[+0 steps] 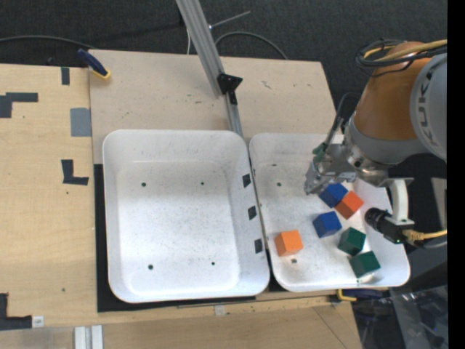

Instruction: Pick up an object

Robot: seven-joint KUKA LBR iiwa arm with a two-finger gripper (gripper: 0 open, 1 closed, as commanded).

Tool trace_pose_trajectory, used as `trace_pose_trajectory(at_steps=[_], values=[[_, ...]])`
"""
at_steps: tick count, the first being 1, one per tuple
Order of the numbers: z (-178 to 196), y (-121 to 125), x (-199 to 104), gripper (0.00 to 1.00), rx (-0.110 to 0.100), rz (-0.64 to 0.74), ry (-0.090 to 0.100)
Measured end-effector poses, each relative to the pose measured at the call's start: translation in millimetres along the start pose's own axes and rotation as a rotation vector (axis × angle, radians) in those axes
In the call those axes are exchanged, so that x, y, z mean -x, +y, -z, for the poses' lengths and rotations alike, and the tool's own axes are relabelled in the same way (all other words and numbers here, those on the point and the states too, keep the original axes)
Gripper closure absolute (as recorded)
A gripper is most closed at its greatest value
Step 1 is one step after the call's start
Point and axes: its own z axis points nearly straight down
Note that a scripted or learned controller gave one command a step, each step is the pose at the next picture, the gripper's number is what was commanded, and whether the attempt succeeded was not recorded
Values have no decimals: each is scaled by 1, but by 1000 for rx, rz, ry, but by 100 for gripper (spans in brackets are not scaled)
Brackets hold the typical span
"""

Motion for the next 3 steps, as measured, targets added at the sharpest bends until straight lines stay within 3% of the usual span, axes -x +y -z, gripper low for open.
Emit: trace_pose_trajectory(at_steps=[3], values=[[-15,46,-133,100,1,0,0]])
